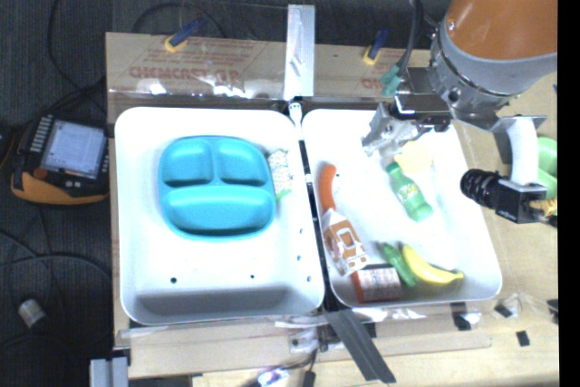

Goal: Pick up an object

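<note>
My gripper hangs over the back of the right bin, just above the cap end of a green bottle that lies on a pale yellow piece. An orange carrot lies along the bin's left wall. Below it are a white and orange packet, a red-brown can and a yellow banana with a green item beside it. Nothing shows between the fingers.
The left bin holds a blue divided plate and a small patterned object by the divider. A black cylinder on the arm juts over the right bin's right edge. Clamps and cardboard line the back.
</note>
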